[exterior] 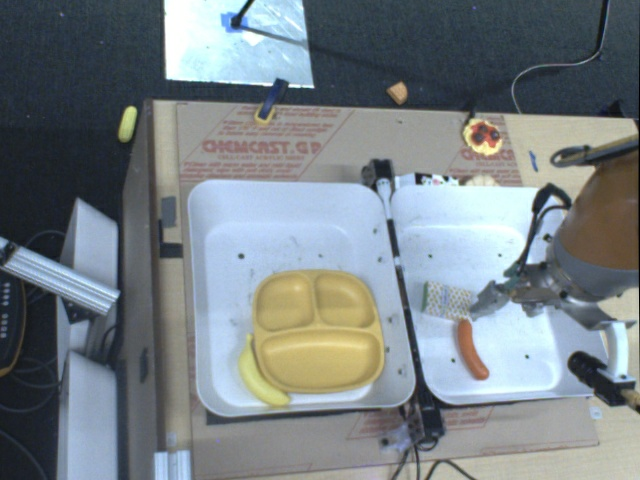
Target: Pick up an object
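Sausage [473, 350] lies just below the pincer [486, 302] in right bin [520, 218].

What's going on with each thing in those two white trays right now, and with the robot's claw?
Yellow divided plate: lying flat in the left bin.
Banana: beside the plate's lower left edge, partly tucked under it.
Hot dog: lying loose in the right bin, not held.
Patterned packet: flat on the right bin's floor, just left of the gripper.
Gripper: low over the right bin, holding nothing visible.
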Robot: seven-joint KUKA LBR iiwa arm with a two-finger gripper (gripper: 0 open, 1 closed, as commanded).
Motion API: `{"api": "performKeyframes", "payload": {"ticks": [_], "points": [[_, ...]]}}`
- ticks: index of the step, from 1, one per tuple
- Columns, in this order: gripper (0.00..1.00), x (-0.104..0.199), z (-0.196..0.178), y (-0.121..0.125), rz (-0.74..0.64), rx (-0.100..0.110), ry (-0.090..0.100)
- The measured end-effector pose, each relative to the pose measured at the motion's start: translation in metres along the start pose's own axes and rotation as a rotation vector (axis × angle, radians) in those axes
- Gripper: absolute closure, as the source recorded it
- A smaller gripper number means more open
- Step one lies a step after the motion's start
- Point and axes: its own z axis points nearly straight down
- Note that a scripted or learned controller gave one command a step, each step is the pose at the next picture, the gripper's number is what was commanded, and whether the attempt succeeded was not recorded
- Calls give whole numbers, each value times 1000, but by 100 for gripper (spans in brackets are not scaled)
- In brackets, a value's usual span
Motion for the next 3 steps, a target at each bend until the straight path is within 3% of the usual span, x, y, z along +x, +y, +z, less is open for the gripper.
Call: {"api": "performKeyframes", "payload": {"ticks": [1,2,3], "points": [[0,22,90,1,0,-2,0],[100,23,80,2,-1,-5,1],[100,91,-11,75,-3,-4,1]]}}
